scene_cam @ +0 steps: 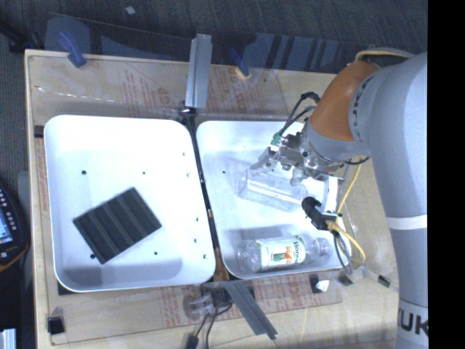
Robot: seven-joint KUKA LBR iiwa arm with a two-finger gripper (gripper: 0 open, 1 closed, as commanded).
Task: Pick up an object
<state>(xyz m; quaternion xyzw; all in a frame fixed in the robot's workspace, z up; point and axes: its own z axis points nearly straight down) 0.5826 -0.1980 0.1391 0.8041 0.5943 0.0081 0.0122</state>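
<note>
Clear plastic object: a transparent, flat, box-like plastic piece (270, 185) lies in the far half of the right white bin (218, 195), a little right of the middle of the bin.
Gripper: the two-finger gripper (289, 160) is low over the right bin, at the far right end of the clear piece; it looks to touch it or to be just above it.
Grip state: I cannot tell if the gripper is released or clenched, because cables and the wrist body cover it.
Key relation: the clear piece runs from the gripper toward the left and slightly near; its long axis goes about left to right with a small tilt.
Other candidate: a clear plastic bottle with a green and orange label (283, 254) lies on its side along the near wall of the right bin, well apart from the gripper.
Left bin: a dark ribbed rectangular slab (117, 224) lies tilted in the left white bin (65, 144).
Hard to see: the edges of the clear piece fade into the white floor, so its exact outline is uncertain.
Judgement: a lift from this end could tip the piece, I think.
</note>
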